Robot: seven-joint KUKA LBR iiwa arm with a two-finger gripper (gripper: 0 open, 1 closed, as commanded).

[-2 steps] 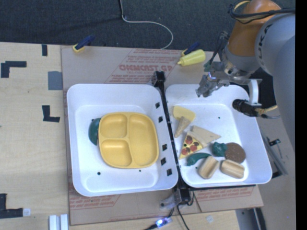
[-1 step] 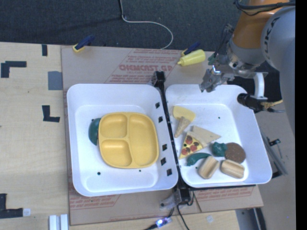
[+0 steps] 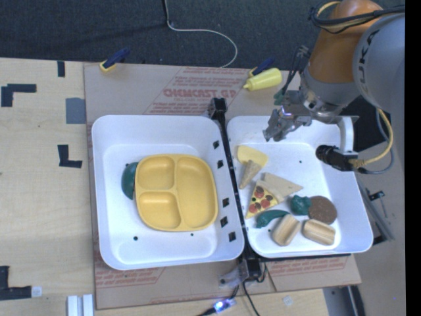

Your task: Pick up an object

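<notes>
The right bin (image 3: 342, 176) holds toy food. A yellow cheese wedge (image 3: 250, 157) lies near its left wall, with a tan wedge (image 3: 281, 185) and a pizza slice (image 3: 262, 199) below it. Lower down are a green piece (image 3: 270, 217), a teal piece (image 3: 299, 204), a brown round patty (image 3: 322, 209) and two bread rolls (image 3: 285, 230) (image 3: 318, 232). My gripper (image 3: 275, 132) hangs over the bin's upper left part, above and right of the cheese wedge, with nothing seen between its fingers.
The left bin (image 3: 112, 242) holds a yellow divided plate (image 3: 176, 192) with a dark green item (image 3: 128, 180) tucked under its left edge. A yellow clamp (image 3: 263, 79) sits behind the right bin. Black clips line the divider (image 3: 225, 176) between the bins.
</notes>
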